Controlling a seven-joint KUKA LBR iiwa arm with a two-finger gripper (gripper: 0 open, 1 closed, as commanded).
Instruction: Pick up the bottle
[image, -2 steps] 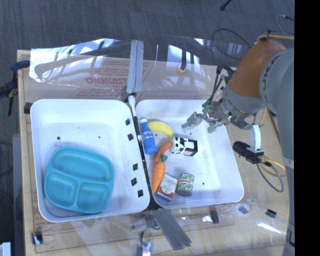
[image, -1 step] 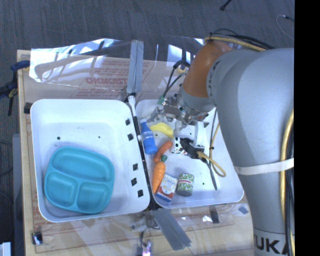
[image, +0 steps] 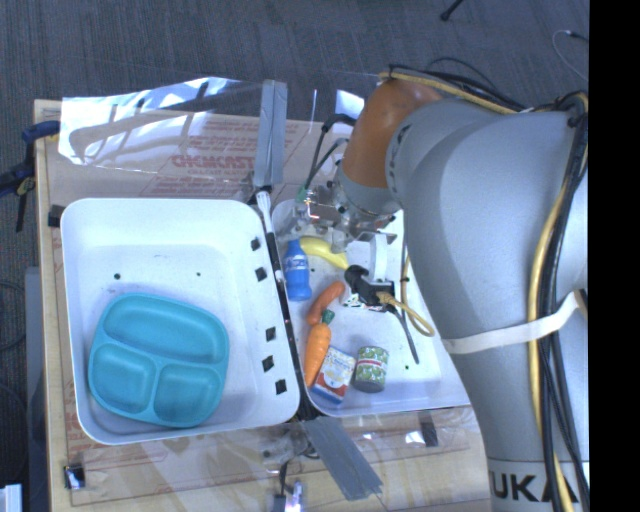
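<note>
Two white bins (image: 150, 225) are sitting side by side on a bench.
Over the right bin's far end, the gripper (image: 345, 235) is hanging just beside the blue bottle (image: 297, 272), maybe lining up; I cannot tell its grip. Carrots (image: 318, 345) are lying near.

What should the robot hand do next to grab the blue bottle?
Probably slide a little left and lower. The bottle lies by the right bin's left wall, above the carrots, while the gripper sits just to its right, near the banana, holding nothing visible.
</note>
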